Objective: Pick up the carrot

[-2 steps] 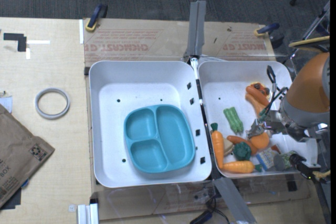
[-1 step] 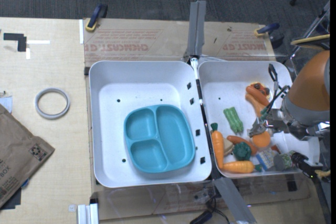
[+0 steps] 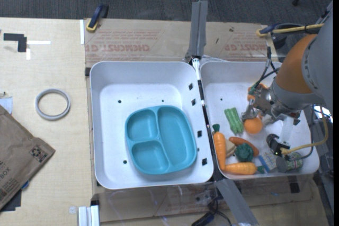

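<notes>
We log the grey arm [image 3: 318,55] with its orange band bent down from the right into the right bin [image 3: 212,74], its tool [image 3: 253,112] low over a round orange fruit [image 3: 253,125]; whether the tool is wide or narrow we cannot tell. The tapered carrot [image 3: 219,148] lies along that bin's left wall, beside a ridged green piece [image 3: 233,119]. The left bin [image 3: 98,114] holds a smooth teal three-compartment plate [image 3: 160,139].

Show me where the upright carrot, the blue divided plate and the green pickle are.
upright carrot [image 3: 219,148]: camera view, middle of its orange body.
blue divided plate [image 3: 186,163]: camera view, its lower right rim.
green pickle [image 3: 233,119]: camera view, middle of its length.
</notes>
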`<state>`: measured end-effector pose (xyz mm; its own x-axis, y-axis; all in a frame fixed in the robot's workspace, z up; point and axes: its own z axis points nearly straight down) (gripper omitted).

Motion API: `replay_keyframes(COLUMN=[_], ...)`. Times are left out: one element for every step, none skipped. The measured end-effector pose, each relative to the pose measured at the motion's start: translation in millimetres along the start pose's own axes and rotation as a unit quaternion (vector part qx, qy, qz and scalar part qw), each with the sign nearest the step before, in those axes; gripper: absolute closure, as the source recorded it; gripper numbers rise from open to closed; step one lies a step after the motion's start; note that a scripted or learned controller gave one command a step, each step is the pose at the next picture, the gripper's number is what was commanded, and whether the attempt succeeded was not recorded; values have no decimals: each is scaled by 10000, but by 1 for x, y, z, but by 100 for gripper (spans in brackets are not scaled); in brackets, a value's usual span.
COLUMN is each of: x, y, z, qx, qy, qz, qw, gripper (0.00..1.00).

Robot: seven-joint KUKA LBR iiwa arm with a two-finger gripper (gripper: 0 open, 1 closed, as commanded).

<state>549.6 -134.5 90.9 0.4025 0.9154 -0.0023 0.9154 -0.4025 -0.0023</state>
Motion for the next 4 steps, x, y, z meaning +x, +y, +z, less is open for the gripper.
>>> replay_keyframes(x=[66,8,-18,27], y=[-16,23,11,-12], z=[-130,-184,-177,-145], qx=[-1,-11,-7,-4], qy=[-4,-5,0,2], qz=[-1125,-2195,-3953,-4252], qw=[9937,9756,9186,9051], gripper=[100,100,100,100])
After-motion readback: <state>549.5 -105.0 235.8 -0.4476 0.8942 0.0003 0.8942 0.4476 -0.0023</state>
